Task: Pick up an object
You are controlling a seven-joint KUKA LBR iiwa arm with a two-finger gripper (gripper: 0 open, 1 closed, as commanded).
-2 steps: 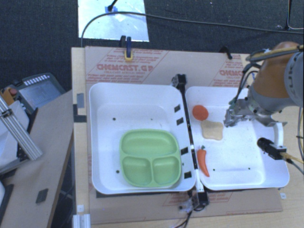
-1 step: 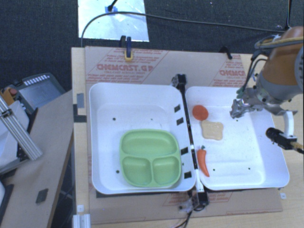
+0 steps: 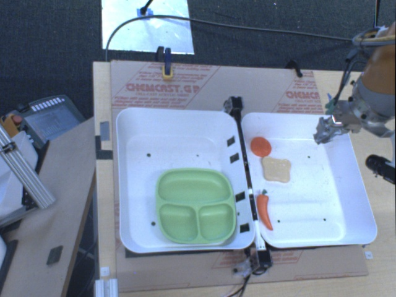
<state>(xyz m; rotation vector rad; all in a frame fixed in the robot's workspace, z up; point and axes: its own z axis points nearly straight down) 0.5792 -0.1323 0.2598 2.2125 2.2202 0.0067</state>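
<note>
my claw upper right, jaw state unclear | risk: missing round orange-red plastic tomato, well left of me

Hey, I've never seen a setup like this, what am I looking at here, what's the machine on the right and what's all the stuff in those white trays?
This is one picture from a camera fixed above a workbench, looking down at a slant. The machine at the right is a grey robot arm with an orange band; its hand hovers over the far right part of the right shallow white bin, with nothing visibly held. That bin contains a round orange-red toy tomato, a pale beige flat toy piece and an orange toy carrot. The left shallow white bin holds a light green divided plastic plate. The arm's job is to pick up an object.
</note>
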